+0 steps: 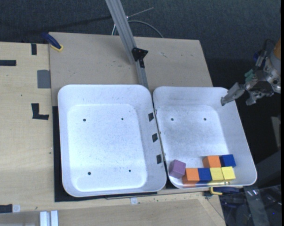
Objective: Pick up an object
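Plywood bench under two white bins. At the right edge the gripper (236, 94) hangs over the right bin's (189, 126) far rim, fingers seemingly apart and nothing between them. Blocks cluster well away in the near corner — the purple cube (178, 167) stands slightly clear, so it looks the easiest pick; descend straight, away from the wall.

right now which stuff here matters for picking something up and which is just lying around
For the job: gripper, purple block, orange blocks, blue blocks, yellow blocks, right bin.

Lying about: left bin, metal pole, black tape marks.
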Available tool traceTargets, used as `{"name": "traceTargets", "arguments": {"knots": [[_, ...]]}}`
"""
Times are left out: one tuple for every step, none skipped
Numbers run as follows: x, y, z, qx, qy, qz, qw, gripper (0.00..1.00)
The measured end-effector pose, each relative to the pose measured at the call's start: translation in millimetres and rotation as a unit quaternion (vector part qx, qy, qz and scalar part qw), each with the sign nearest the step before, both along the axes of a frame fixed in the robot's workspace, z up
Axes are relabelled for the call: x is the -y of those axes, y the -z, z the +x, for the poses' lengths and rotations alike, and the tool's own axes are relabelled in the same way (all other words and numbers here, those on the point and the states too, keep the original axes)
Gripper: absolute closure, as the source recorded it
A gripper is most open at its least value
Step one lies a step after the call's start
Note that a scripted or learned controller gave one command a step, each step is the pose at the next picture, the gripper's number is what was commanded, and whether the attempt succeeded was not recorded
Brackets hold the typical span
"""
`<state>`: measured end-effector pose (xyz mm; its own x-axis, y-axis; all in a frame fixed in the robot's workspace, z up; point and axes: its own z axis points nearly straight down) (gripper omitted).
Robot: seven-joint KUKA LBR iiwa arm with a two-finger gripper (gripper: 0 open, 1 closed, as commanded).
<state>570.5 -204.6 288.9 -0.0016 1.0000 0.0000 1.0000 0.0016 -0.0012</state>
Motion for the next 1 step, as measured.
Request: {"name": "traceTargets", "arguments": {"knots": [[-25.1, 115.5, 0.6, -0.004, 0.000, 0.0011, 1.0000, 0.00]]}}
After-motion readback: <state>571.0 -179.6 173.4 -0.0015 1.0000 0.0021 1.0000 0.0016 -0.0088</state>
